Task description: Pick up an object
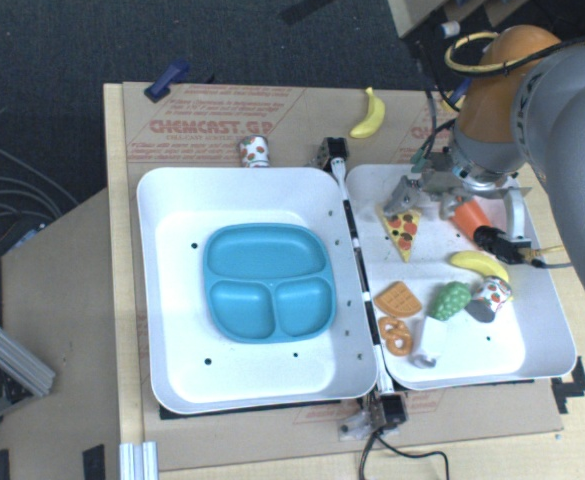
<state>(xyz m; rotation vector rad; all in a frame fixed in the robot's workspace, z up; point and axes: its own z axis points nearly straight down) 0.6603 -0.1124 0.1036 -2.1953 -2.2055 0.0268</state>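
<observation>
— Dark carpet surrounds a tan cardboard-topped bench [212, 118] with red lettering; what sits on it?

— Two shallow white bins side by side. The left white bin [162, 268] holds a blue three-compartment plastic tray [268, 280] at its middle. The right white bin [532, 348] holds the toys: a pizza-slice toy [403, 232] near its upper left, an orange carrot-like piece [470, 214] to the right of it, a yellow toy banana [480, 264] below that, then a green leafy toy [450, 300], a tan cracker-shaped piece [398, 299] and a brown pretzel [395, 335] lower down.

— And the arm?

— Grey with an orange band, it comes in from the upper right. Its two-finger gripper [424, 190] hangs over the top of the right bin, just above the pizza slice. Whether it is apart or together, I cannot tell.

— Anything outside the bins?

— A second yellow banana [369, 116] lies on the cardboard at upper centre, and a small patterned cup [255, 150] to its left.
</observation>
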